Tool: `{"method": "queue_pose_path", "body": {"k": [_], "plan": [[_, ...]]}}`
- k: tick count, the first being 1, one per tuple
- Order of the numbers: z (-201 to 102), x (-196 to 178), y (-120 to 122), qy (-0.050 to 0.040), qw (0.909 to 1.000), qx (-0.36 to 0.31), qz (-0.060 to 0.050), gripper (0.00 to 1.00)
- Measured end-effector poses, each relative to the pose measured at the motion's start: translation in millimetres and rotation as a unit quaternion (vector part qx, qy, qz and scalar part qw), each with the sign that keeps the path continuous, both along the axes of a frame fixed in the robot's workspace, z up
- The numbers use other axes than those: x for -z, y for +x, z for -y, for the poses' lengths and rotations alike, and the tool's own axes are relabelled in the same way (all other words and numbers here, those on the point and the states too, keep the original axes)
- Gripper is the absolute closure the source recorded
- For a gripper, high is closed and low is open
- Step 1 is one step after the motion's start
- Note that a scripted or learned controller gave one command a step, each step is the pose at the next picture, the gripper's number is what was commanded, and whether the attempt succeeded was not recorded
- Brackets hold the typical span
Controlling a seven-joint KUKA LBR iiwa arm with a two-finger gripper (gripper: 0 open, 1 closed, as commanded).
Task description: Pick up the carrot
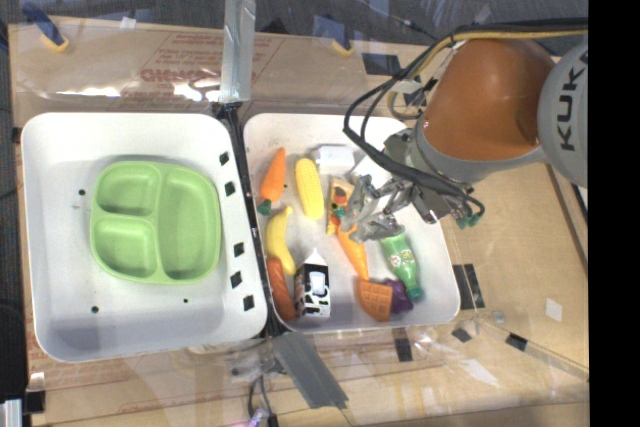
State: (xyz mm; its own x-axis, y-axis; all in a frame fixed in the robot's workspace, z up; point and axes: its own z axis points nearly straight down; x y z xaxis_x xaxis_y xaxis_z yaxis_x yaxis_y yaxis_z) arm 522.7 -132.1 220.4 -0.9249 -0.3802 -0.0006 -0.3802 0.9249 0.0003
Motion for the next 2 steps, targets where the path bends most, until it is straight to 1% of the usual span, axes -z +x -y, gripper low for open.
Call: {"method": "queue_pose_path", "body": {"k": [1, 2], "plan": [[-13, 88, -37, -0.0004, 0.9988, -0.048, 0.002, 1.0], [-12, -1, -15, -0.0013, 1.0, 0.004, 0.004, 1.0]]}}
